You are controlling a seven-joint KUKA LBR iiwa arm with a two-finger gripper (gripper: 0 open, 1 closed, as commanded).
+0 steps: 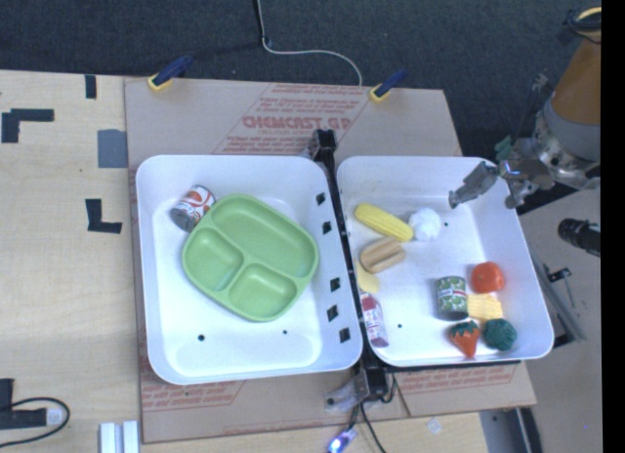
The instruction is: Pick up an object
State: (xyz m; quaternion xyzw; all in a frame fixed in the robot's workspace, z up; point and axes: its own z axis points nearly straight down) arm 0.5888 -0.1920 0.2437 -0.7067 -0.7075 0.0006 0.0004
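My gripper (486, 195) hangs over the far right corner of the right bin (513, 236), open, with nothing between its fingers (471, 187). Below and left of it lie a white ball (426, 224) and a yellow corn cob (381, 220). A hot dog bun (381, 254) lies nearer the middle. Towards the bin's near right corner sit a green can (450, 297), a red tomato (487, 276), a yellow block (485, 306), a green broccoli (501, 334) and an orange-red piece (466, 338).
A red and white packet (372, 320) lies along the right bin's left wall. The left bin (156, 246) holds a green divided plate (251, 257) and a red and white can (192, 207) on its side. Clips (388, 83) pin the cardboard underneath.
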